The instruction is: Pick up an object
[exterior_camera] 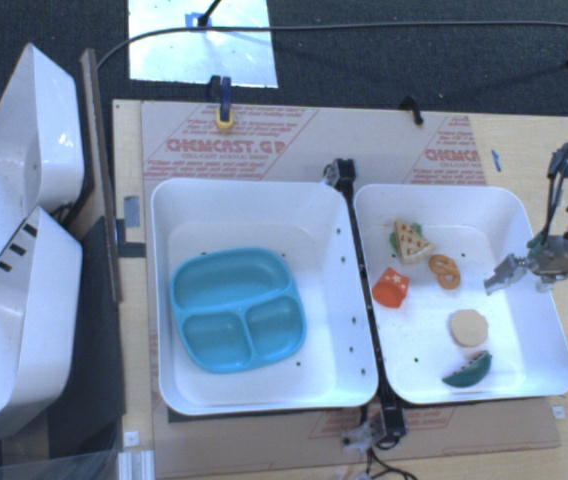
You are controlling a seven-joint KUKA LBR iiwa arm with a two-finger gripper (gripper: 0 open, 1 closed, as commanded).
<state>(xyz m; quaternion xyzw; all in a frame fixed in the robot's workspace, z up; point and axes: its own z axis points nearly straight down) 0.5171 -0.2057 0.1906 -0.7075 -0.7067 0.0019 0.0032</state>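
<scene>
Cardboard-topped bench, two white bins. Gripper [509, 273] over the right bin [539, 318], fingers spread, holding nothing — beige disc [469, 327] just below-left of it. Best centred over the disc before descending, clear of the wall.

Five small toy foods lie apart in the right bin [524, 208] — sandwich wedge [410, 240], pretzel [445, 270], red cube [391, 288], tan disc [469, 327], green pod [467, 370].
</scene>
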